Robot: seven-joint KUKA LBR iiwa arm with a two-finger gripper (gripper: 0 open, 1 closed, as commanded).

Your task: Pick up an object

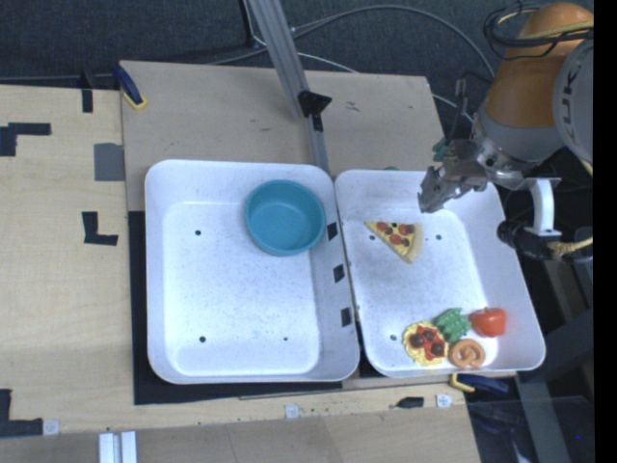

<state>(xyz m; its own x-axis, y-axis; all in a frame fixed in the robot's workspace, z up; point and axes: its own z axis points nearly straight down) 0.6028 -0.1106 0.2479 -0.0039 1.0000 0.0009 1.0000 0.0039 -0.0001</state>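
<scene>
While my arm [540, 75] hangs over the right bin [501, 287], I see the blue bowl [283, 217] in the left bin [193, 297], the pizza slice [397, 237] just beside the gripper [434, 196], whose state I cannot tell.

Not much to read here honestly. The only lettering I can spot is on the arm [569, 75], at the far right edge of its grey casing: dark letters, cut off by the frame, looks like part of "KU" but I can't make out more than that. Nothing legible on the bins [241, 355] or the bench [58, 258], just dark tape marks with no writing on them.
</scene>
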